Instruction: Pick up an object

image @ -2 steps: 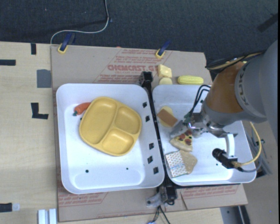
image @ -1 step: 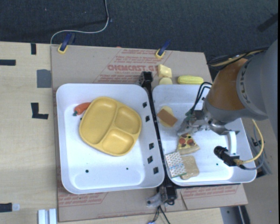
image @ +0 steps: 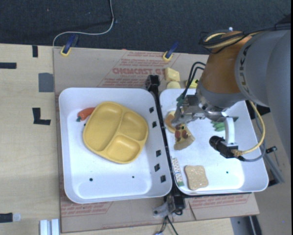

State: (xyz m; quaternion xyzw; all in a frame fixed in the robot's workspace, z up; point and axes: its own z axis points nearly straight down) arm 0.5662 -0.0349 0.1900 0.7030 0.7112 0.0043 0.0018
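My gripper [image: 181, 123] hangs low over the left part of the right bin [image: 244, 177], under the orange-banded wrist. Right below its fingers lies a pizza slice toy [image: 183, 137], beside an orange-yellow round piece [image: 170, 122]. I cannot tell whether the fingers touch either one. A slice of toast [image: 196, 176] lies near the front of the same bin. A small green item [image: 218, 126] shows just right of the wrist. In the left bin [image: 73, 180] a yellow divided plate [image: 116, 131] sits with an orange carrot-like piece [image: 85, 113] at its far left edge.
A yellow block [image: 172, 75] and a pale piece [image: 173, 85] rest on the cardboard just behind the right bin. A black connector with a yellow cable [image: 223, 147] hangs off the arm over the right bin. Clamps hold the cardboard's far edge.
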